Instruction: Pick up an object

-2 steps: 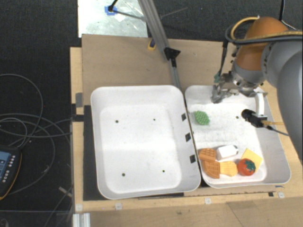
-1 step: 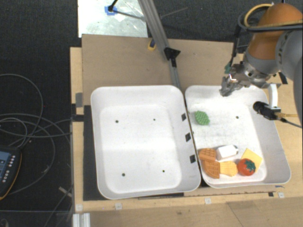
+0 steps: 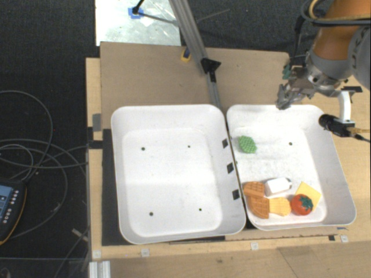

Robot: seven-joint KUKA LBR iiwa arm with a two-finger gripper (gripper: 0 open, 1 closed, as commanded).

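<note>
The gripper (image 3: 285, 101) hangs over the far rim of the right bin (image 3: 330, 155), toward its far right part; whether it is open or closed cannot be told from here. Nothing is seen in its grasp. Inside the right bin, a green block (image 3: 248, 144) lies near the left wall. Along the bin's near edge sit a waffle (image 3: 257, 198), a white block (image 3: 277, 186), a cheese wedge (image 3: 308, 191) and a tomato (image 3: 301, 204), clustered together. The left bin (image 3: 168, 172) sits just beside the right bin.
</note>
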